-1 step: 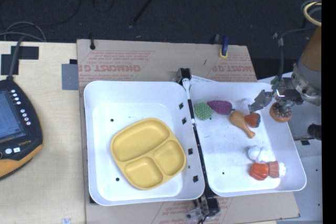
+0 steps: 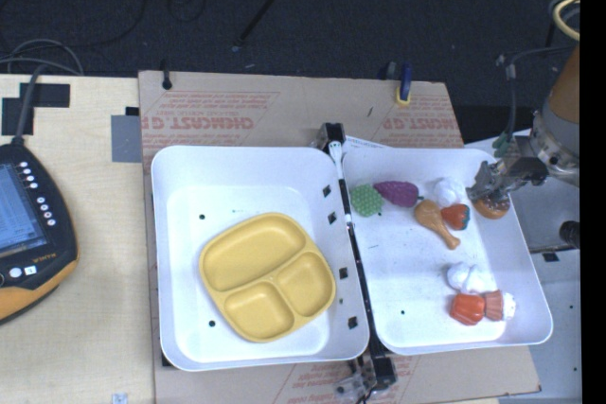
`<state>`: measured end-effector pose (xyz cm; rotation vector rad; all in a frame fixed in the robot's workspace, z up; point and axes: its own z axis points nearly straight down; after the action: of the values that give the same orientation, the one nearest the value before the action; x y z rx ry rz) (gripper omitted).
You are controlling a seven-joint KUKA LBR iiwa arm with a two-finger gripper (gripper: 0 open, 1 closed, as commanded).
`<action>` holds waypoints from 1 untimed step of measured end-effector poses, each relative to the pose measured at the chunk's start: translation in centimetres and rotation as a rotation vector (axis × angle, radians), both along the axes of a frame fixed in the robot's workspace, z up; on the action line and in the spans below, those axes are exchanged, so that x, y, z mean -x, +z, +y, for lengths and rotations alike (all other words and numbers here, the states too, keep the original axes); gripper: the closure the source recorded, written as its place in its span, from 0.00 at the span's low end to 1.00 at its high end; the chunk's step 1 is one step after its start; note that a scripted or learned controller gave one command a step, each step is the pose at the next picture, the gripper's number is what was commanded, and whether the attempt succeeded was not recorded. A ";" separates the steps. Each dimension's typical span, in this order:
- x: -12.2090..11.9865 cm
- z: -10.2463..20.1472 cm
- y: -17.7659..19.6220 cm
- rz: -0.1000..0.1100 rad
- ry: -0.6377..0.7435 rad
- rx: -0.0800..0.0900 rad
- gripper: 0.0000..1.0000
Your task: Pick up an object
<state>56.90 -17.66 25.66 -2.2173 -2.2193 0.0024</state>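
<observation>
Reaching in from the right, arm (image 2: 568,109) low over the right bin's (image 2: 530,298) far right rim, gripper (image 2: 492,189) pointed down with a small orange-brown piece (image 2: 493,206) seen between the fingertips, so clamped on that piece, just above the rim. Inside that bin: green ball (image 2: 365,200) and purple piece (image 2: 397,193) touching near the divider, tan drumstick (image 2: 436,222) tilted beside a red piece (image 2: 455,216), white lump (image 2: 464,277) and red-and-white toy (image 2: 481,307) near the front. In the left bin (image 2: 180,194), a yellow three-part tray (image 2: 268,275) lying flat.
</observation>
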 end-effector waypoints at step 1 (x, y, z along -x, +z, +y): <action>-2.7 7.6 -0.1 -0.003 0.006 -0.001 1.00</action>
<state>59.63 -10.05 25.60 -2.2115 -2.2277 -0.0017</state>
